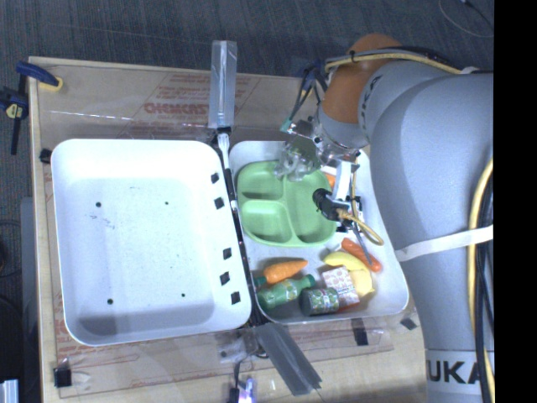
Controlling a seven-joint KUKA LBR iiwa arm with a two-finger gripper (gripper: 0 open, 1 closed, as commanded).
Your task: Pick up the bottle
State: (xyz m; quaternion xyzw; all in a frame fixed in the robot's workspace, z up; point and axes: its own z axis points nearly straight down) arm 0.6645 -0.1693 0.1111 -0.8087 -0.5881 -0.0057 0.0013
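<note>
My gripper [294, 159] hovered over the green tray [281, 204] at the right bin's [390, 296] upper end; how my jaws stood, I couldn't tell. The bottle [289, 292] lay untouched near the bin's lower edge; everything remained.

Wooden bench [126, 99] on dark carpet [126, 15]

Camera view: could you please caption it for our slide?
Grey arm's gripper above green divided tray; green plastic bottle lies nearer.
</note>
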